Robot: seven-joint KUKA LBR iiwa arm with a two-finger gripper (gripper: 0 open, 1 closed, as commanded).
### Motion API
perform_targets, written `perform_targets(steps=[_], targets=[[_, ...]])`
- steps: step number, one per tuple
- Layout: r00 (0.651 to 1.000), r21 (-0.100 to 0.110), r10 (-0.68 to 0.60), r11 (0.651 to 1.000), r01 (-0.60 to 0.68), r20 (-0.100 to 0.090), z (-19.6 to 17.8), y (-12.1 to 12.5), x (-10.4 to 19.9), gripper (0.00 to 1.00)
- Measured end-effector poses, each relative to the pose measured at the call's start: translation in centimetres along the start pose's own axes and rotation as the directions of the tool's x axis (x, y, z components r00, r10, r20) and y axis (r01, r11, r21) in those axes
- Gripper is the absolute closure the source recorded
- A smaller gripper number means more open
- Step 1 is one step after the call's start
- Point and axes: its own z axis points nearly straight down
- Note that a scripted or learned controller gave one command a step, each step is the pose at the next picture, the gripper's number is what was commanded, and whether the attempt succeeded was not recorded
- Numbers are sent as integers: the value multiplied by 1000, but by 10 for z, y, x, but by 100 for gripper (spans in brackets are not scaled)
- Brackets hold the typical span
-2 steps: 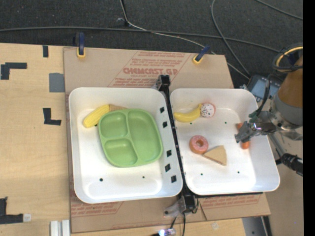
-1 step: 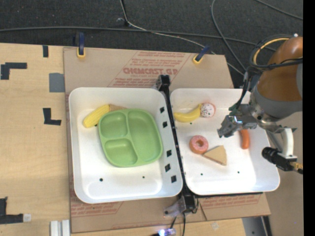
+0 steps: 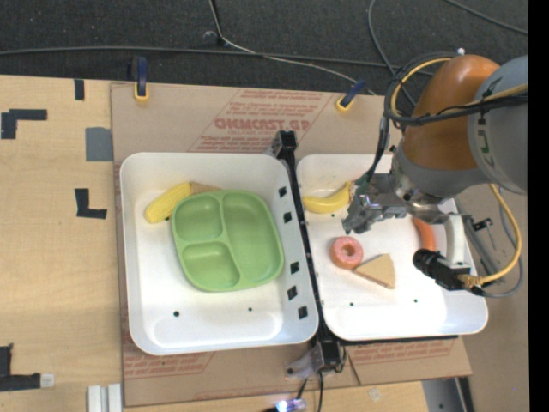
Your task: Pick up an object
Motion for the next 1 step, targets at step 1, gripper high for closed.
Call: perform_targets(steps=[1], targets=[[1000,1,1,1000,-1,0,13,7,52,100]])
